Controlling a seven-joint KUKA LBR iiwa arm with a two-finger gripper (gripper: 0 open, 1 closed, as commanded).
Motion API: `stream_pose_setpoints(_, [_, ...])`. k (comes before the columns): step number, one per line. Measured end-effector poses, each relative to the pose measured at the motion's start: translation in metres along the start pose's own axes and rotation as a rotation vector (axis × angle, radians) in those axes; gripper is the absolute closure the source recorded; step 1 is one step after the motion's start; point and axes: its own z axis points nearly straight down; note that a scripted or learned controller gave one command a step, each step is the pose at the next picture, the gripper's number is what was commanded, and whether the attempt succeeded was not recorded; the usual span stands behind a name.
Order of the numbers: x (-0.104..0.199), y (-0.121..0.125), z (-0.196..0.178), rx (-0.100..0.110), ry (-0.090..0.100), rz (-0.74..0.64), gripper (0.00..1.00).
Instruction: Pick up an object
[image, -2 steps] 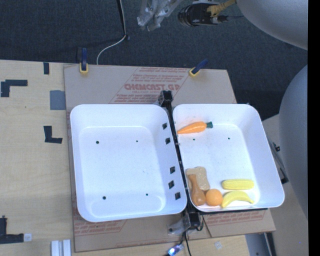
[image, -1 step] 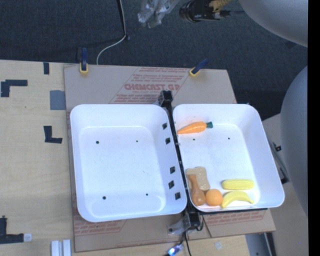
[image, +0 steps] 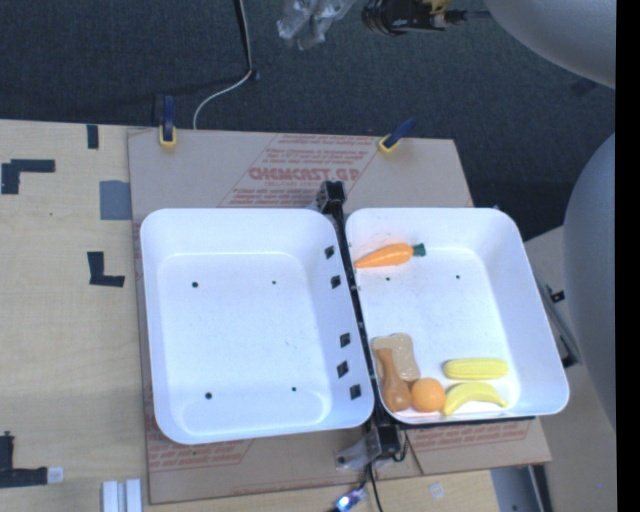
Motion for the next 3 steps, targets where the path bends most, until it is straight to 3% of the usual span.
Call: stream_pose_setpoints(3, [0.003, 0.000, -0.029, -0.006, -0.002, -0.002, 1.00])
